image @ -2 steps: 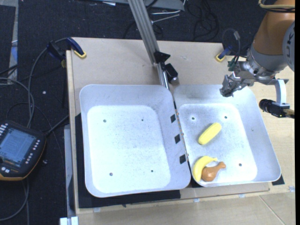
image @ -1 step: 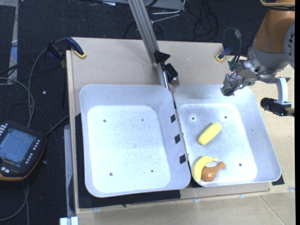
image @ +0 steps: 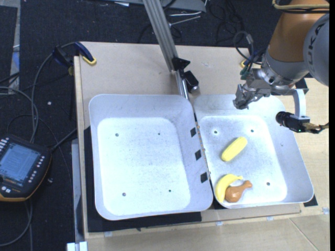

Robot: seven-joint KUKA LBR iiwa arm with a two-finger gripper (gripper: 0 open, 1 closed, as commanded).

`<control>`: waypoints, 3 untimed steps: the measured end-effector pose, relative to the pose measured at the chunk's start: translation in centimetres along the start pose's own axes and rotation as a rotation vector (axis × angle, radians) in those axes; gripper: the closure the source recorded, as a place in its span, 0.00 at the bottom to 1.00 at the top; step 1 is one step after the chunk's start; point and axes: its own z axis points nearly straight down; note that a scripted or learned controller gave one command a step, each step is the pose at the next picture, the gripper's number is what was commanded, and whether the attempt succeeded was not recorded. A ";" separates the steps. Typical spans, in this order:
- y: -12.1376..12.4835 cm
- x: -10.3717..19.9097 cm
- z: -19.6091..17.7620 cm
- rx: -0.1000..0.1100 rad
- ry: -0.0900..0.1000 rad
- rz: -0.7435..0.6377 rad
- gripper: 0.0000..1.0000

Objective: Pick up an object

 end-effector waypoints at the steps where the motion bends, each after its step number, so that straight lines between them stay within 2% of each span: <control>1: 0.3 5.0 1.0 0.001 0.000 -0.001 1.00; 2: -0.7 9.8 1.1 0.000 0.000 -0.001 1.00; 3: -0.4 14.9 1.7 0.000 0.000 -0.001 1.00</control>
